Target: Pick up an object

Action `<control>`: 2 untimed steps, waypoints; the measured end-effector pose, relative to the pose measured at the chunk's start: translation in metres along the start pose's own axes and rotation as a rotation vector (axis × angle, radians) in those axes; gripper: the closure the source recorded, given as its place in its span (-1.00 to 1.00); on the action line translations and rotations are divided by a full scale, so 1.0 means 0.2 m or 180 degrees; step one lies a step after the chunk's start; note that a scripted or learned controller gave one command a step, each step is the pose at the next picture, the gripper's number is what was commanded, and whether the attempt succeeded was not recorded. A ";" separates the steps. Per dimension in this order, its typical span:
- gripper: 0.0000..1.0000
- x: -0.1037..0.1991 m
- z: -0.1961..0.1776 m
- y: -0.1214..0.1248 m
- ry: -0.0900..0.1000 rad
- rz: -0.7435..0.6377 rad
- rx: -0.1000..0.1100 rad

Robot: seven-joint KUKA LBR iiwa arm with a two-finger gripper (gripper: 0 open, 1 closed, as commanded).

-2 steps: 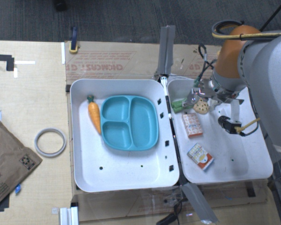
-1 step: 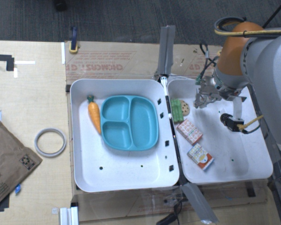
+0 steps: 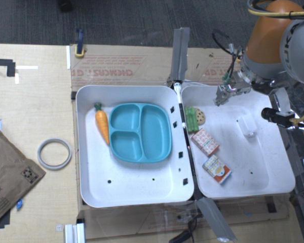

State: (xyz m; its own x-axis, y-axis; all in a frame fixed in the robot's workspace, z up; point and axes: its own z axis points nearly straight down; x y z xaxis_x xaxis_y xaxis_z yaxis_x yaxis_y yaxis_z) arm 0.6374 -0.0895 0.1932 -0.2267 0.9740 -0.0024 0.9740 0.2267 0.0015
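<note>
Pale wooden surface (image 3: 30,115) carries two white bins. Nothing is lifted yet, so the whole pick remains, by my judgement. Candidate objects lie in the right bin (image 3: 258,181): a patterned carton (image 3: 205,142), a smaller carton (image 3: 217,168), a green packet (image 3: 191,119). Left bin (image 3: 91,186) holds a blue tray (image 3: 141,132) and carrot (image 3: 102,125). Gripper (image 3: 228,91) hangs over the right bin's far edge, the arm's orange band above it; its state I cannot tell.
</note>
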 end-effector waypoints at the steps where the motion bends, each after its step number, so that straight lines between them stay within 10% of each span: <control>1: 1.00 -0.23 -0.18 -0.40 0.0003 0.0358 0.0012; 2: 1.00 -0.42 -0.28 -0.92 0.0005 0.0035 0.0009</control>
State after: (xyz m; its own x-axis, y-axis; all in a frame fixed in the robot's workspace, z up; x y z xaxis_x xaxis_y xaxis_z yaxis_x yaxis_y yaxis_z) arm 0.4780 -0.2124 0.2481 -0.2161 0.9764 -0.0008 0.9764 0.2161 -0.0013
